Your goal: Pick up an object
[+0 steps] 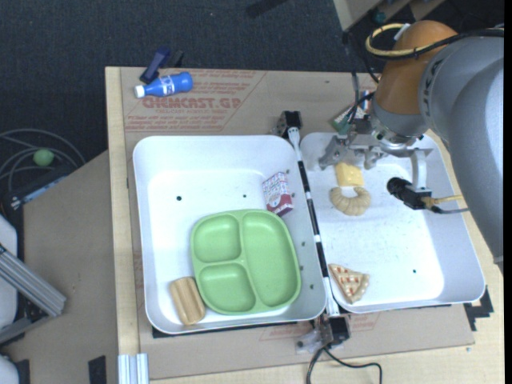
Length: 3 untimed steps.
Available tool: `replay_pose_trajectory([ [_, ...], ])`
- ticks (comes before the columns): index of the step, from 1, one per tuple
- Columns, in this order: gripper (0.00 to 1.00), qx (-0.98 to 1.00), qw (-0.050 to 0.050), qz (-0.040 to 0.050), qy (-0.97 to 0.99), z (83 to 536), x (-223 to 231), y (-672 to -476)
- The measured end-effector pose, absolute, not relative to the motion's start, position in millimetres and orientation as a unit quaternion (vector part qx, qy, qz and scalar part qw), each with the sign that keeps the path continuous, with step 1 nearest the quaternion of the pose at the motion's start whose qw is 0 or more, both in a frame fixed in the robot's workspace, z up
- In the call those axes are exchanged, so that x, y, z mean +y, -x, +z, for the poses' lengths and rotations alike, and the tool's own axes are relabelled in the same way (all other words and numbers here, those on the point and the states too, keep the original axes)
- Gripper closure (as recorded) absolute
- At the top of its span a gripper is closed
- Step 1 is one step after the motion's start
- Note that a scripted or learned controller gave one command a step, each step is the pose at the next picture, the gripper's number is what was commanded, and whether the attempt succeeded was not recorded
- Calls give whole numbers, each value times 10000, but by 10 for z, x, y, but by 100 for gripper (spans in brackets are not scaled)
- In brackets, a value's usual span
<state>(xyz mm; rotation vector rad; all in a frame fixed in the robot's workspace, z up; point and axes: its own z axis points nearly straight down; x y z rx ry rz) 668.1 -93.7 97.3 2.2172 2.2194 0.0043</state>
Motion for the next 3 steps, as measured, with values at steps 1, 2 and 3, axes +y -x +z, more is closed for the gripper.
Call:
replay_pose_trajectory([
  [1, 0, 7074, -5, -6, -7068, 846, -926, -6663],
  [2, 100, 7079, 42, 30, -7063, 995, -924, -6697],
  [3, 0, 7076, 23, 13, -7066, 972, -924, -6682],
])
